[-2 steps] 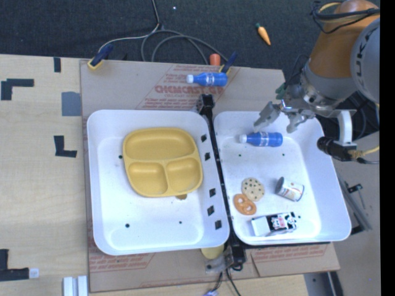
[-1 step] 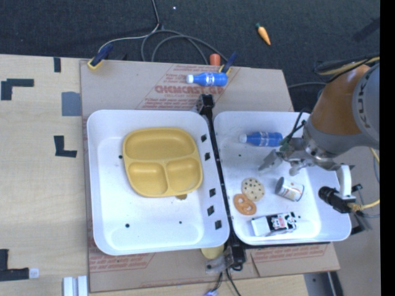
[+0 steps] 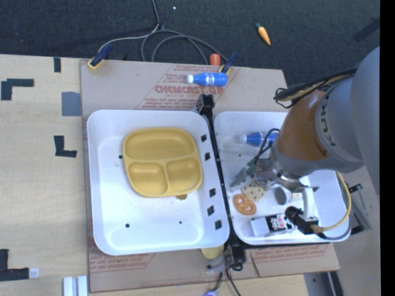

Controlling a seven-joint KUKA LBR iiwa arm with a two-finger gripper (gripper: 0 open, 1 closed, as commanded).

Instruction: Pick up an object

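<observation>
The arm reaches down into the right bin (image 3: 333,236), and its tool (image 3: 279,193) sits low among the small things there; whether the tool is apart or together cannot be told, since the wrist hides most of it. Nearest to the tool, just to its left, lies a pretzel (image 3: 244,205) beside a flat brown cookie (image 3: 253,193), both resting on the bin floor. The pretzel looks like the likeliest thing to take: probably a light, stiff toy, thin and low, so it would want pinching across one outer loop rather than from above on its flat face, where it may slip. Past the tool, toward the far wall, lies a clear bottle with a blue cap (image 3: 252,139). The left bin (image 3: 99,227) holds a yellow divided plate (image 3: 163,161), well apart from the tool.
</observation>
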